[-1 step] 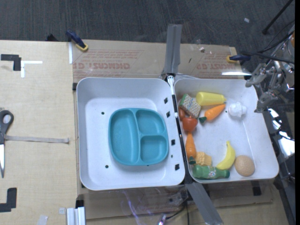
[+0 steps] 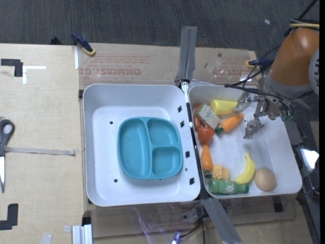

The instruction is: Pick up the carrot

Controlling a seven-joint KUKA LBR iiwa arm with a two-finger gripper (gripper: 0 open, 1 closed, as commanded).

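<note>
Carrot [image 2: 231,122] is the target, yet the biggest thing is the desk [image 2: 35,151], bearing two white bins. The left bin [image 2: 96,136] holds a blue divided plate [image 2: 151,148]. The right bin [image 2: 277,146] holds the food. The arm [image 2: 297,60] reaches in from the right, its gripper [image 2: 252,120] hanging just right of the carrot, holding nothing; whether the fingers are wide or narrow I cannot tell. The carrot lies in the bin's upper left part, below a yellow corn [image 2: 224,106] and beside a tomato [image 2: 204,132]. Lower down lie a banana [image 2: 246,170], an egg [image 2: 264,179] and a second small carrot [image 2: 206,158].
</note>
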